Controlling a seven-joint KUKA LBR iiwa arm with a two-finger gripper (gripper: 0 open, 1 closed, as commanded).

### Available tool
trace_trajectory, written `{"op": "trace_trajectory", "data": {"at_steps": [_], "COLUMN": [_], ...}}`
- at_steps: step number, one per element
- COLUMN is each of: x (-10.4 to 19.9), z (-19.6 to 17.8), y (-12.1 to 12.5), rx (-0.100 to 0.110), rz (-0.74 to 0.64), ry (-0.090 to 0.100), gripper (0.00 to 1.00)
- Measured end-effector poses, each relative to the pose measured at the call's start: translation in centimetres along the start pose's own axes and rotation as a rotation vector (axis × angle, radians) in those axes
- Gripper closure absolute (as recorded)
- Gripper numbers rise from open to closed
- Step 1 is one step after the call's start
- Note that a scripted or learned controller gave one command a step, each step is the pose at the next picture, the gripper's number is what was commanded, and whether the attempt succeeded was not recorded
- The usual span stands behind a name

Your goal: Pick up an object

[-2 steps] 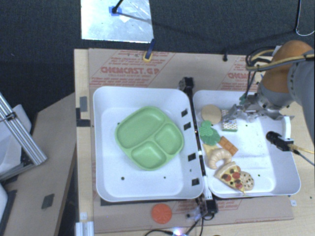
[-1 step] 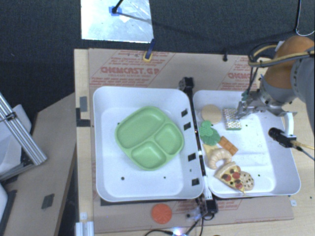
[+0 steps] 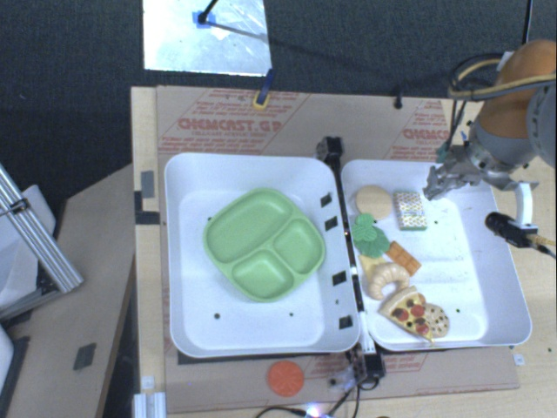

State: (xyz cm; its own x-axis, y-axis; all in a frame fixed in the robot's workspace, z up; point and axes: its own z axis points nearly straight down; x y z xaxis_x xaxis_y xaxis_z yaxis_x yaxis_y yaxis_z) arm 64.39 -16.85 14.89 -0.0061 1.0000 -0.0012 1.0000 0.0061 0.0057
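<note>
Tool (image 3: 432, 188) hangs just beside the sponge (image 3: 410, 210), finger state not discernible; we would centre over the sponge, clear of the bread roll (image 3: 373, 202), before descending.

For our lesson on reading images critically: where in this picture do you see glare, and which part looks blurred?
Camera view: glare whitens the silver sheet at top; the arm's orange band looks soft and smeared; the green tray and toy pizza slice are evenly lit and sharp.
</note>
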Motion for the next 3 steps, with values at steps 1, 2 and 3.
{"op": "trace_trajectory", "data": {"at_steps": [1, 2, 3], "x": [-0.9, -0.9, 3.8], "z": [-6.0, -7.7, -6.9], "y": [0.5, 0.7, 0.4], "rx": [-0.003, 0.001, 0.005], "rz": [0.0, -0.001, -0.003], "ry": [-0.002, 0.0, 0.002], "gripper": [1.0, 1.0, 1.0]}}
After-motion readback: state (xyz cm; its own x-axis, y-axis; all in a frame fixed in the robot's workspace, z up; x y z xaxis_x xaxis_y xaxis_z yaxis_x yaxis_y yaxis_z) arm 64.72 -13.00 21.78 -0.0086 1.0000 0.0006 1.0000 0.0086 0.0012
